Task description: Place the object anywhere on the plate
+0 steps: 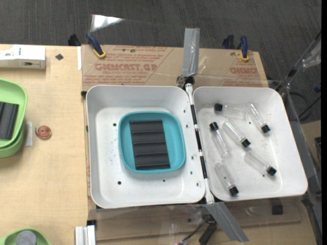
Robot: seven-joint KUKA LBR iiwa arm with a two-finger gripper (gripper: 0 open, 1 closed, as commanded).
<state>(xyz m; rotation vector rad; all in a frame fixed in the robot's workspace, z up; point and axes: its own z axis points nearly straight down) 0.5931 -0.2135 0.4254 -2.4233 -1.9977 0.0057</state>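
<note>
Two white bins: sitting side by side on the bench, the left bin [99,188] and the right bin [288,182] touching along their inner rims.
Teal plate [176,137]: lying in the middle of the left bin, flat on its floor, with bare white floor showing all round it.
Black ribbed block [149,144]: resting flat on the plate, filling most of its well, its ribs running across from left to right.
Clear tubes: lying scattered on the right bin's floor, each with a black cap; one [255,115] is sitting near the far wall, one [234,132] near the middle, one [219,139] just beside it on the left, one [259,163] toward the right, and one [225,178] near the front wall.
Loose black cap [218,106]: sitting near the far left corner of the right bin.
Gripper state: I cannot tell.
Cardboard sheet [127,65]: lying behind the bins, being held by a clamp [95,46] at its left corner and another clamp [243,50] at its right.
Green dish [15,93]: sitting at the left edge, holding a dark item.
Small orange disc [44,132]: lying on the wooden top, near the green dish.
</note>
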